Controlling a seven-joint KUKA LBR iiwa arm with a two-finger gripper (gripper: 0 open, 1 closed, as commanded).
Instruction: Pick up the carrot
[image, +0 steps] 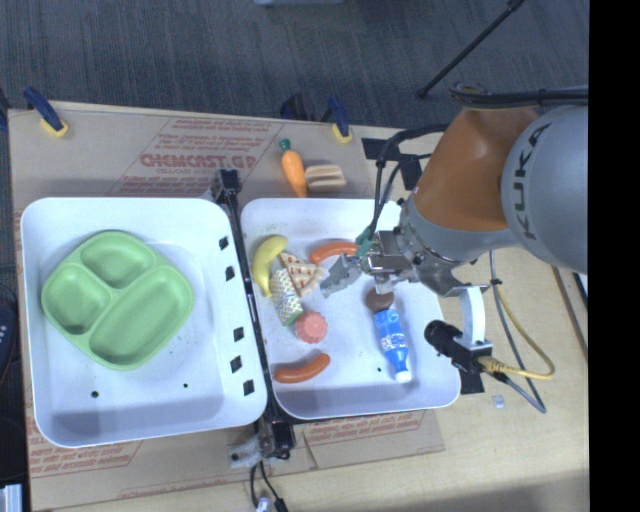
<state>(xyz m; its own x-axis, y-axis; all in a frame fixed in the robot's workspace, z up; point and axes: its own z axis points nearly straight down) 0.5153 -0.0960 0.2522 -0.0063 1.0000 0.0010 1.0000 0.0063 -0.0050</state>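
- Camera view, bottom of the frame first: the cardboard sheet (360, 432) pokes out under both bins, printed in red.
- Lower part of the right bin (430, 395): a sausage (301, 370) lies near its bottom edge, and a blue and white tube (392, 343) lies lengthwise to the right of it.
- Centre now: a red round piece (312, 327) sits just above the sausage, touching a netted, striped item (286, 293).
- A banana (266, 259) curves along the bin's left side, a pizza-like wedge (299, 270) tucked just beside it.
- A second orange sausage (332, 251) lies near the bin's upper middle.
- The gripper (358, 277) hangs low over the bin's middle, fingers spread apart, nothing between them; a brown piece (379, 298) lies just below it.
- The grey arm (540, 190) with its orange band comes in from the right.
- Left bin (60, 420): a green divided plate (116, 298) sits on its left half.
- Far side: the carrot (292, 169) lies outside the bins on the cardboard, above the right bin's upper left corner, just beside a small tan block (325, 179).
- Blue clamps (46, 112) grip the far edge.
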